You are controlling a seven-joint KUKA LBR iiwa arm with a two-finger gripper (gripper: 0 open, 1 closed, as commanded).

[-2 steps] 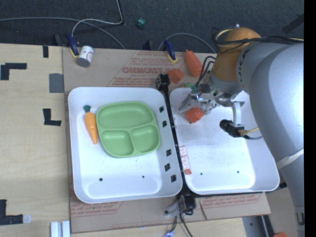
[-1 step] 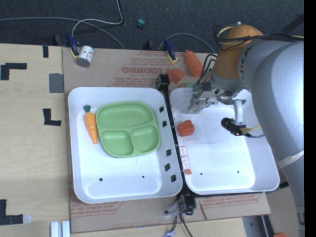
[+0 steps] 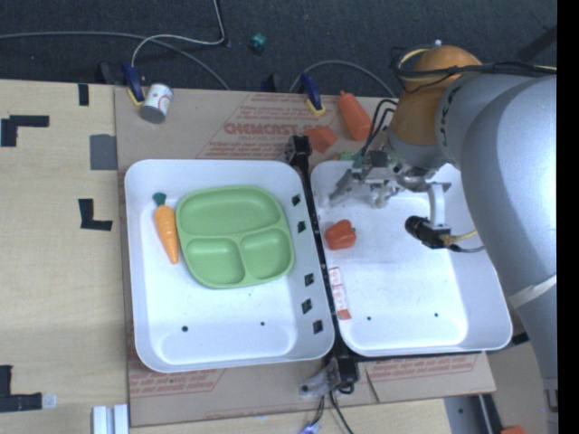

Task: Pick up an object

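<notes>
A small red-orange toy (image 3: 340, 234) lies in the right bin (image 3: 425, 315), close to its left wall. My gripper (image 3: 360, 192) hangs over the far left part of that bin, just behind the red-orange toy and apart from it. Its two metal fingers are spread open with nothing between them. In the left bin (image 3: 217, 333), a green divided plate (image 3: 236, 235) lies with an orange toy carrot (image 3: 166, 231) beside its left edge.
Behind the right bin, an orange toy (image 3: 354, 116) and a smaller orange piece (image 3: 322, 138) lie on the cardboard. A small white can (image 3: 156, 102) sits at the back left. The grey arm (image 3: 507, 170) covers the right bin's right side. Black clips line the wall between the bins.
</notes>
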